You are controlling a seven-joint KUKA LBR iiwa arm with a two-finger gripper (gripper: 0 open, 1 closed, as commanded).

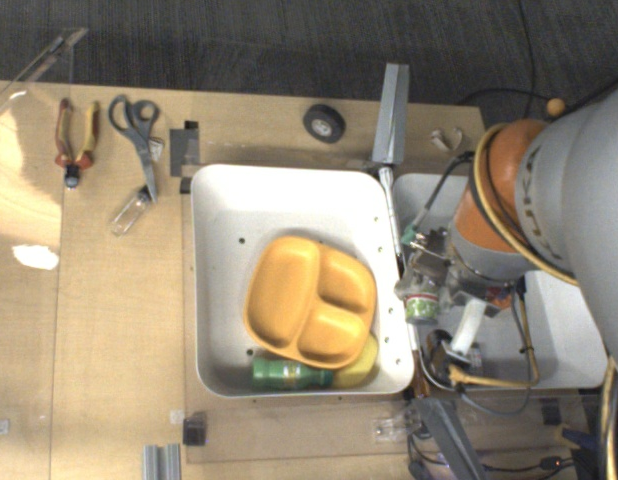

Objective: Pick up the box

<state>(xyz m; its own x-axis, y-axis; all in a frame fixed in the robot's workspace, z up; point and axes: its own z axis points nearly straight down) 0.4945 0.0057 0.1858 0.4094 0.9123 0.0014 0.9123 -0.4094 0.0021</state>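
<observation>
My gripper (422, 286) hangs low over the left edge of the right bin (569, 368), close to the wall between the two bins. A small green and white object (421, 308) shows right under the gripper's tip; I cannot make out what it is or whether it is held. The grey arm with its orange band (494, 193) covers most of the right bin.
The left bin (229, 208) holds a yellow divided tray (312, 300), tilted over a green bottle (285, 372) and a yellow item (361, 365) at the front wall. Scissors (139, 133), pliers (74, 138) and a tape roll (324, 122) lie on the bench behind.
</observation>
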